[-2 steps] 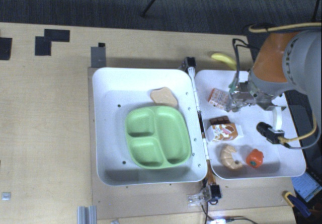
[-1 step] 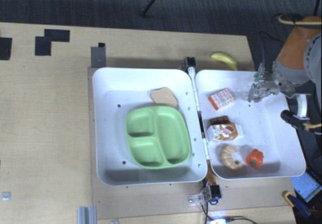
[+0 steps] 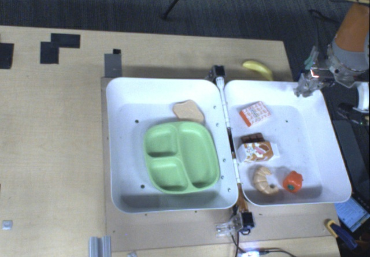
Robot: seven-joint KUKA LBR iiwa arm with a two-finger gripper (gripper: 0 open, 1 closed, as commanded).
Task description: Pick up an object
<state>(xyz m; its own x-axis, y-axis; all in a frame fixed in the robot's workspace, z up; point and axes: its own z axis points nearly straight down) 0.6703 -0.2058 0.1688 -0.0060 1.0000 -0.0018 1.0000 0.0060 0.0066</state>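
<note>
Claw point(image 3: 304, 85) at upper right of frame, over the right bin's point(image 3: 338, 152) top-right corner rim; finger state unreadable, cannot tell. Nothing visibly gripped.

Right bin contents:
- red-and-white packet point(image 3: 255, 114), upper left part, long axis tilted, rising toward the right
- brown-and-white snack packet point(image 3: 256, 148), centre-left, long axis roughly horizontal
- croissant-like pastry point(image 3: 266, 180), lower centre
- orange-red object point(image 3: 293, 181), just beside the pastry on its right

Left bin point(image 3: 118, 152):
- green divided tray point(image 3: 181, 156), centre, three compartments, slightly rotated
- tan bread-like piece point(image 3: 189, 111) touching the tray's upper edge

Banana point(image 3: 258, 69) on worktop point(image 3: 52, 152) above the right bin, long axis near horizontal, outside both bins.
</note>
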